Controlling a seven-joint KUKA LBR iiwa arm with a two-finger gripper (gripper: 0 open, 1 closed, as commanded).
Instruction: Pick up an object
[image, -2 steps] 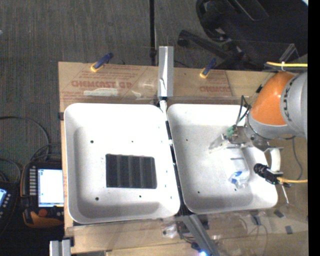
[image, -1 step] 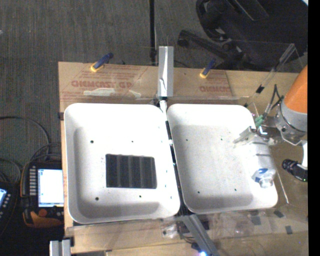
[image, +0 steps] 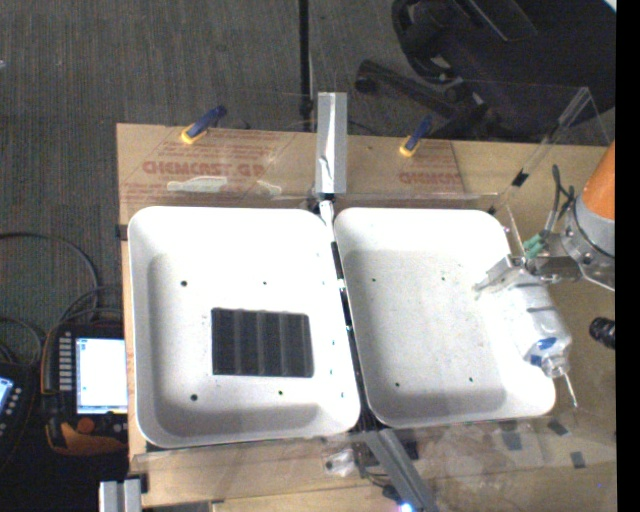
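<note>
A dark ribbed rectangular object (image: 262, 342) lies flat in the left bin (image: 150, 250), well apart from the gripper (image: 497, 277), which hangs over the right bin's (image: 420, 400) far right edge, the arm (image: 600, 215) entering from the right.

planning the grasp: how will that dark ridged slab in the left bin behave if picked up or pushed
The dark ridged slab lies flat and low, so it probably slides rather than rolls or tips. Its straight edges suggest it is stiff. Lying flush, it may offer the fingers little edge.
</note>
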